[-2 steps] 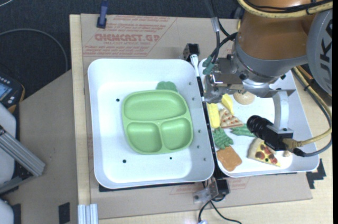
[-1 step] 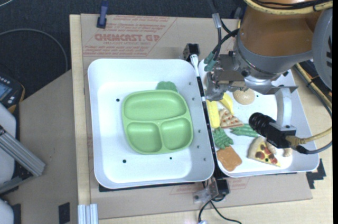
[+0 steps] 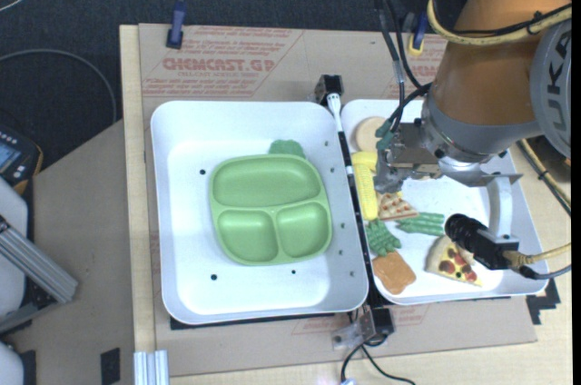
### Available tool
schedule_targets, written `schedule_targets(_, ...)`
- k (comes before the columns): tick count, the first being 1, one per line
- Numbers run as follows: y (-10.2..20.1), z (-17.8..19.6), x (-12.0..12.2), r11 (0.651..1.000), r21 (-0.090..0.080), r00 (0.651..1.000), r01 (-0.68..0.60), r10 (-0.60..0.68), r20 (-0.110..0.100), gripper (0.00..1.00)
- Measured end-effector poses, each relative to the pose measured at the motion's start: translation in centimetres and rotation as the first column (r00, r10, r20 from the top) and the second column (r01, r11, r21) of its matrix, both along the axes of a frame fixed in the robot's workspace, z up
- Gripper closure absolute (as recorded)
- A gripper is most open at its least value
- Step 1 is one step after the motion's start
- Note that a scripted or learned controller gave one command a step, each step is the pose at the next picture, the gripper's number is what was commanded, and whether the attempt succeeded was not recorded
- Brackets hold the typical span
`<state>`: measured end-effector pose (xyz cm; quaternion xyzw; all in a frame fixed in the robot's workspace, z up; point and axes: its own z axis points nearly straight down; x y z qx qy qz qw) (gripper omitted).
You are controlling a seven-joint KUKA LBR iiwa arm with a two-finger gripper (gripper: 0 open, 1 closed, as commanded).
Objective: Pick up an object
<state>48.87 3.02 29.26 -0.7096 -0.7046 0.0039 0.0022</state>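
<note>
The right bin (image 3: 517, 288) holds several toy foods: a yellow corn cob (image 3: 364, 182), a waffle piece (image 3: 396, 209), green pea pods (image 3: 419, 222), a green leafy piece (image 3: 381, 238), an orange nugget (image 3: 394, 271), a pizza slice (image 3: 454, 261) and a pale round cookie (image 3: 367, 133). My gripper (image 3: 390, 174) hangs low over the bin's left side, right beside the corn cob and just above the waffle. The wrist hides the fingers.
The left bin (image 3: 182, 220) holds a green divided plate (image 3: 270, 207) with a small green item (image 3: 287, 147) at its far edge. The arm's orange and grey body covers the right bin's back half. A black clip (image 3: 329, 89) sits between the bins at the back.
</note>
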Motion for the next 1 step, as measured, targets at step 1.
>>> schedule_targets(1,0.36,1.45,0.11,1.0,0.002,1.0,-0.008,0.008,0.01,1.0)
